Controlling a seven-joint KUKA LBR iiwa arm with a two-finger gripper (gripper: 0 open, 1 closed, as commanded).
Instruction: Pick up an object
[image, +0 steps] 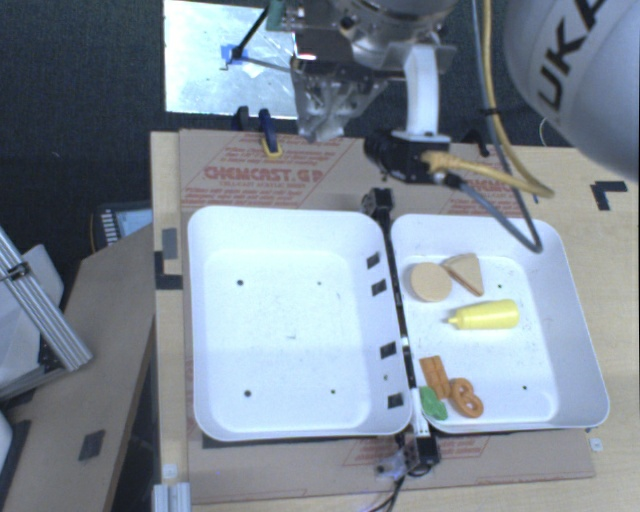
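Camera view
Gripper (322, 118): up high at the back, above the cardboard behind the bins; I cannot tell how it is set, and nothing is seen in it.
Bottle (485, 316): yellow, lying on its side in the right bin (570, 300), long way going left to right.
Direction: the bottle lies toward the front and to the right of the gripper, well apart.
Near the bottle: a round cracker (432, 282) and a wedge (465, 272) just behind it; a carrot (436, 374), a pretzel (466, 397) and a green bit (433, 404) at the front.
Left bin (215, 400): white.
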